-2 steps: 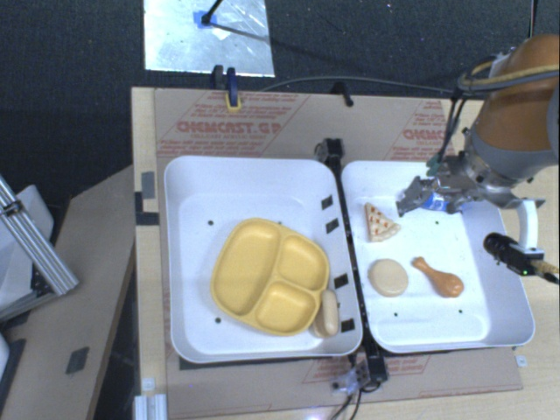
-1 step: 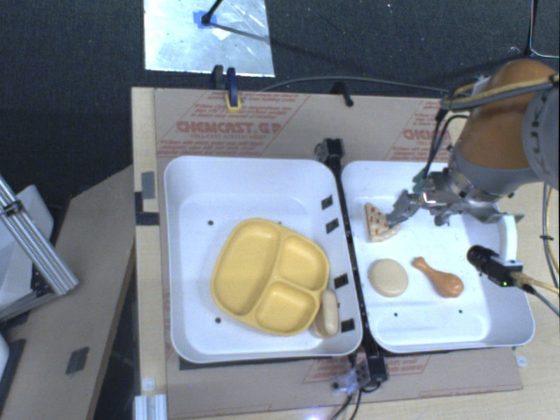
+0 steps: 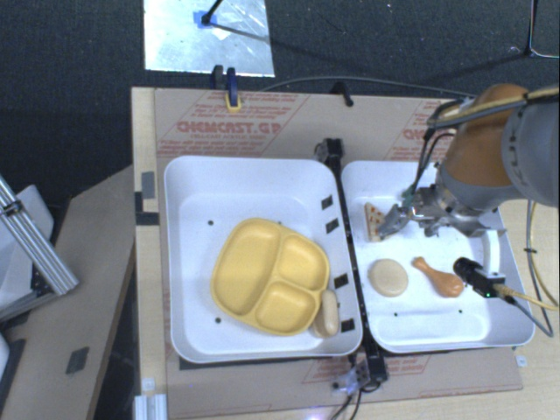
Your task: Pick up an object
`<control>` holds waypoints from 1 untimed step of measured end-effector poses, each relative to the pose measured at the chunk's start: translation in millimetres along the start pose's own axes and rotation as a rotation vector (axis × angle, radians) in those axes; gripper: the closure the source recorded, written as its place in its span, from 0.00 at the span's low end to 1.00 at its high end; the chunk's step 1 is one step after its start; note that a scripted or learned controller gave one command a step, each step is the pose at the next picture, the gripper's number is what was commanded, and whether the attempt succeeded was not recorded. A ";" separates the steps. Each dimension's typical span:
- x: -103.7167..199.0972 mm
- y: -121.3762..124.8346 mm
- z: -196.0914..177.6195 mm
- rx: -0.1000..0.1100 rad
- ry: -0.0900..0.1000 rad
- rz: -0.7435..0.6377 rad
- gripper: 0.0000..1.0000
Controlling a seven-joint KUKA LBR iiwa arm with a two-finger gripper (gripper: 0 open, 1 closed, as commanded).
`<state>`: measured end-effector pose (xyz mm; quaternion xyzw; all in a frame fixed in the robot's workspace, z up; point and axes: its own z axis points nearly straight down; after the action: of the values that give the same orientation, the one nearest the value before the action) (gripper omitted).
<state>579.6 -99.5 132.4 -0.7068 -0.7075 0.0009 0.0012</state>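
Note:
The right bin (image 3: 437, 329) holds three toy foods: a pizza slice (image 3: 374, 220) near its left wall, a round beige bun (image 3: 388, 277) below that, and an orange-brown drumstick (image 3: 437, 277) to the bun's right. My gripper (image 3: 395, 220) reaches in from the right and hangs low over the upper part of this bin. Its tip is right beside the pizza slice's right edge. I see nothing held in it. The grey arm with its orange band (image 3: 477, 151) covers the bin's upper right corner.
The left bin (image 3: 188, 234) contains a yellow divided tray (image 3: 267, 274), with a pale bread roll (image 3: 327, 312) leaning at its lower right corner. A black divider (image 3: 346, 252) runs between the bins. Cables (image 3: 525, 300) trail over the right bin's right side.

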 end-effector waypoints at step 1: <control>0.5 -0.3 50.7 0.000 0.000 -0.001 0.00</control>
<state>579.2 -98.9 81.7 -0.7065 -0.7077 0.0009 0.0014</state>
